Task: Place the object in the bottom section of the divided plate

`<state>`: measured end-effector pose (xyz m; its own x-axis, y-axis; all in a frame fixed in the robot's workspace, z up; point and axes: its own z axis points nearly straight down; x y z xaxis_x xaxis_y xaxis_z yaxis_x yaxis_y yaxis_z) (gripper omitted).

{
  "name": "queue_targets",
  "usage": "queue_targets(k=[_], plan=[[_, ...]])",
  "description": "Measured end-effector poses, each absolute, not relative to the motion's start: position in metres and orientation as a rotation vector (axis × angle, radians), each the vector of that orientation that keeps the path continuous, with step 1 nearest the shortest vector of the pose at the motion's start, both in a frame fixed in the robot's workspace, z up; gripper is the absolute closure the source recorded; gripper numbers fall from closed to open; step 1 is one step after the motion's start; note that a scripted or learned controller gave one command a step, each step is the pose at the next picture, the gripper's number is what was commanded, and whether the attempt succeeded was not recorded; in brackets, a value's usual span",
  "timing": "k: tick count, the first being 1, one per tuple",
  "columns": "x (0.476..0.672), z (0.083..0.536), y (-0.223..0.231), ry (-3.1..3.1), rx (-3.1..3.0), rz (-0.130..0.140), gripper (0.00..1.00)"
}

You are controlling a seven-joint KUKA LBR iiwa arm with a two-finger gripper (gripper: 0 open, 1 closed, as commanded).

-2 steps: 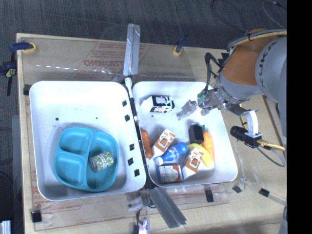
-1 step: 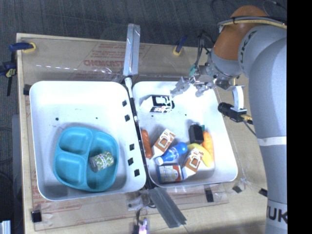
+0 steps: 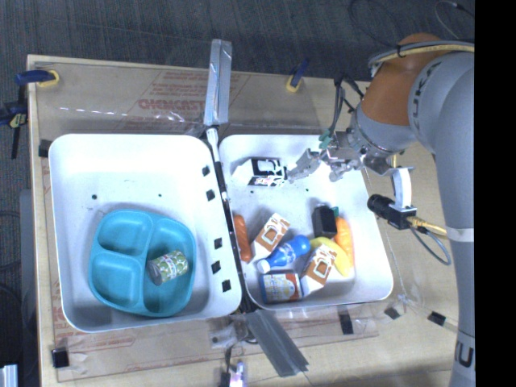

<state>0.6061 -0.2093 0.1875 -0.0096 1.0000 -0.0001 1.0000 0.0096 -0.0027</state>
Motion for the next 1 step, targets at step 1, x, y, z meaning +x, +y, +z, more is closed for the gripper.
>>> queue_targets(k=[1], plan=[[0.6065, 0.1976, -0.2091, -2.234, -2.205, 0.005, 1.0]])
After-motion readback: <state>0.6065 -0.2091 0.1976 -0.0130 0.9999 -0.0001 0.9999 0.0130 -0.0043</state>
